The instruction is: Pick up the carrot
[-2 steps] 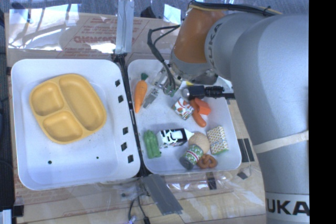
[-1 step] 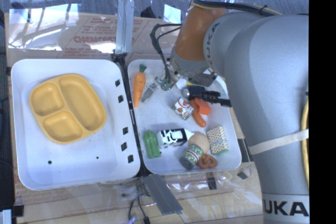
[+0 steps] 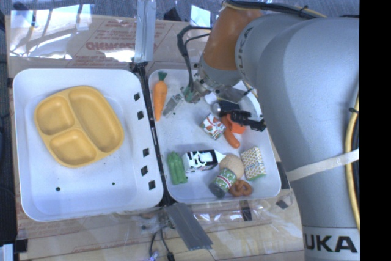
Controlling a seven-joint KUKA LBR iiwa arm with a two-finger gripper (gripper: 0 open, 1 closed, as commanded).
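Observation:
The carrot (image 3: pixel 159 98), orange with a green top, lies upright along the left wall of the right bin (image 3: pixel 183 192), near its far corner. My gripper (image 3: pixel 174 104) hangs low just to the right of the carrot, a small gap away from it. Nothing shows in its grasp. The grey arm with its orange band (image 3: pixel 223 40) reaches in from the right and covers the bin's far right part.
Toy foods crowd the right bin: a red-and-white can (image 3: pixel 212 126), an orange-red sausage (image 3: pixel 232 134), a green vegetable (image 3: pixel 177 168), a cow-print carton (image 3: pixel 201 159), a bun (image 3: pixel 233 165), a cracker box (image 3: pixel 253 163), a pretzel (image 3: pixel 241 188). The left bin (image 3: pixel 36 198) holds a yellow divided plate (image 3: pixel 76 125).

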